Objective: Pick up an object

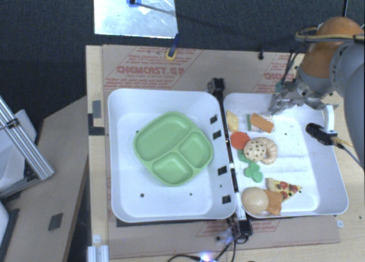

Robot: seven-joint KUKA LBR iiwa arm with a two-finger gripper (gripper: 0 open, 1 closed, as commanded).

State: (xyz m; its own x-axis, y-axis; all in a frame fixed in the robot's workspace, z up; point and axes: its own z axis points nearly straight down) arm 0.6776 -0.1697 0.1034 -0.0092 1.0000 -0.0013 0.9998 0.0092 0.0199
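Toy food pile: sitting in the right bin [336,195], bunched toward its left wall, with the gripper [278,105] hanging over the bin's far edge, just beside the orange sandwich wedge [262,122].
Gripper state: honestly can't tell if it's spread or pinched, too small and dark from up here.
Risk, crowding: tomato [239,140], cookie [257,150] and croissant [270,151] are touching, so I'm guessing a grab there is going to nudge neighbours or pinch two.
Risk, flat stuff: pizza slice [284,187] is lying low, probably slipping out of a pinch.
Risk, round stuff: the bun [255,199] looks smooth and domed, likely rolling away.
Textures: glossy moulded plastic all round; green leafy piece [252,171] is lobed.
Left bin [122,198]: holding a green sectioned plate [174,148].
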